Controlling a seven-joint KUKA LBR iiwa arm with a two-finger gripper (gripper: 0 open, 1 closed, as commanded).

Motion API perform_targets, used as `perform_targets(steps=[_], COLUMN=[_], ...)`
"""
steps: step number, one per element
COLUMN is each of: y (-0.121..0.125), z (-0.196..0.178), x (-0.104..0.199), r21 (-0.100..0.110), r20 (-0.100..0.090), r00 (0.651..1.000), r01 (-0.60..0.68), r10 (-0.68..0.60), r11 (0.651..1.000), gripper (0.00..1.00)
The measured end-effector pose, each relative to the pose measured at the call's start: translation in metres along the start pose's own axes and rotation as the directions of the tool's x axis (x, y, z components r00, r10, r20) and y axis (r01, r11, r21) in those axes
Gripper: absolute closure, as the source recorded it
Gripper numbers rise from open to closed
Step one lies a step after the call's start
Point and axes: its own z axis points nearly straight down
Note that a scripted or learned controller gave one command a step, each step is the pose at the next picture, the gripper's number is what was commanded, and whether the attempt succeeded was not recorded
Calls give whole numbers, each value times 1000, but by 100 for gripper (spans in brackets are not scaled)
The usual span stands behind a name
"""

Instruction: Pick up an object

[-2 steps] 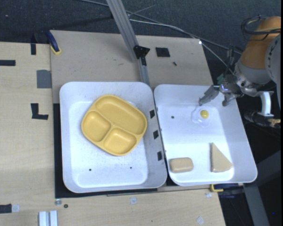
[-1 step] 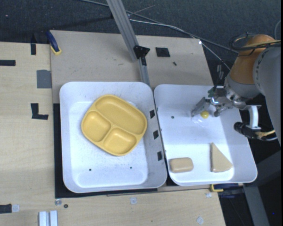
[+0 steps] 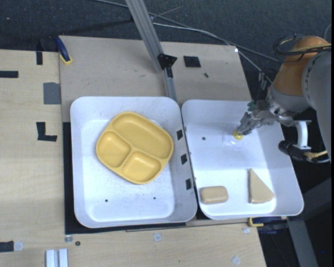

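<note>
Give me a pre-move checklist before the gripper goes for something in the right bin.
1. Gripper over the right white bin, upper part: ok.
2. Anything between its fingers: cannot tell; a small yellowish spot sits at the tip, too small to identify.
3. Targets in this bin: ok; tan rounded block and tan wedge-shaped piece lie near the front wall, apart from each other.
4. Gripper above a target: not ok; both lie well toward the front of it.
5. Yellow three-compartment plastic tray lies in the left white bin, out of the way: ok.
</note>
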Motion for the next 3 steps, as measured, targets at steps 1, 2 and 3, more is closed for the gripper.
perform_targets(steps=[1,2,3], y=[1,1,-1], z=[-50,-99,-91], x=[11,11,67], r21=[-3,-5,1], r20=[-2,-1,-4], r00=[1000,1000,1000], r01=[-1,-1,3], r10=[1,1,-3], r11=[1000,1000,1000], gripper=[100,100,100])
